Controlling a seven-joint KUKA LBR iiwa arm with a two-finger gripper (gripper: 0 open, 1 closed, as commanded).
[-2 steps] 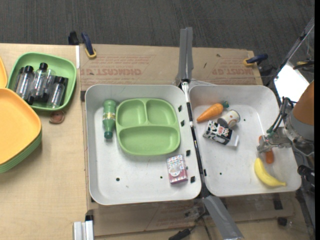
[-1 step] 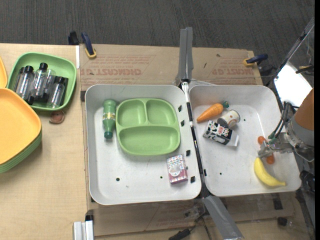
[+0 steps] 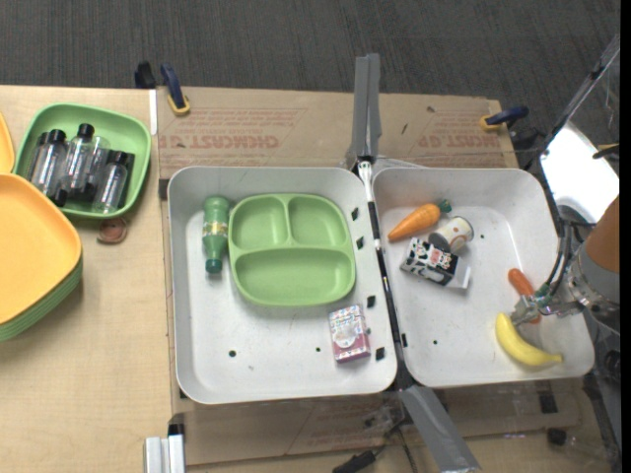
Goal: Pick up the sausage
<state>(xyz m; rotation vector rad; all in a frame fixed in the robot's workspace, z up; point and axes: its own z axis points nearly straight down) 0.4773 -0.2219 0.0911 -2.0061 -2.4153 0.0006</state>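
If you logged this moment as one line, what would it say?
task: pick up sausage | end effector: beside sausage, above banana | bin: right | grasp: unconfirmed

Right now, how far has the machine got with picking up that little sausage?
Done: the arm has reached into the right bin, and its gripper sits low beside the banana. In hand: lining up on the sausage, which lies on the bin floor just above the gripper. Left: gripping and lifting it.
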